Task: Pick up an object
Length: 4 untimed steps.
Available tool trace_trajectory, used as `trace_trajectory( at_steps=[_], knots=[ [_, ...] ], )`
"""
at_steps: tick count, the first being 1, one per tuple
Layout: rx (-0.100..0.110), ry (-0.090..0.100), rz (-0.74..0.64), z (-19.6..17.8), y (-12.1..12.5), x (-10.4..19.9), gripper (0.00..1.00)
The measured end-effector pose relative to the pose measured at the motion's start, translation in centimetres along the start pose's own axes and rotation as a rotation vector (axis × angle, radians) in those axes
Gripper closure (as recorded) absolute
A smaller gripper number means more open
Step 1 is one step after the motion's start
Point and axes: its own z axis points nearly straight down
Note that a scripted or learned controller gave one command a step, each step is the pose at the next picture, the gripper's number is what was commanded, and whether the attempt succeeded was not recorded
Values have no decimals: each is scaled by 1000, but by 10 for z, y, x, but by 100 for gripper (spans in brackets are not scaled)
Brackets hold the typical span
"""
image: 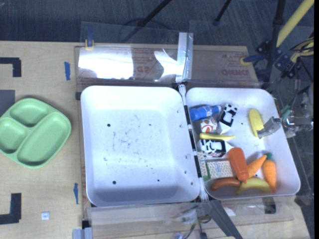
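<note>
The right bin (286, 148) holds a pile of toy items. At its back lie a blue bottle (204, 112), a black-and-white cow figure (228, 115) and a yellow corn cob (255, 121). Toward the front are a large orange carrot (238, 163), two smaller carrots (269, 171), a yellow banana (254, 184), a red sausage (225, 183) and a patterned box (217, 169). My gripper (271, 126) hangs over the bin's right side, just right of the corn cob, with nothing visibly in it. The arm (296, 118) comes in from the right edge.
The left bin (134, 143) sits beside the right one, sharing a middle rim. A green divided plate (32, 132) rests on the bench at far left. Clear plastic panels (129, 59) stand behind the bins. Stand legs and cables crowd the upper right.
</note>
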Motion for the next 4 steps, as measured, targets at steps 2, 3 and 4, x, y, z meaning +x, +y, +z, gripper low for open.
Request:
trace_trajectory(
  at_steps=[2, 3, 4],
  knots=[
    [-10, 11, -191, 126, 82, -12, 0],
    [-11, 1, -190, 116, 82, -15, 100],
    [-4, -2, -289, 25, 105, 37, 100]
  ],
)
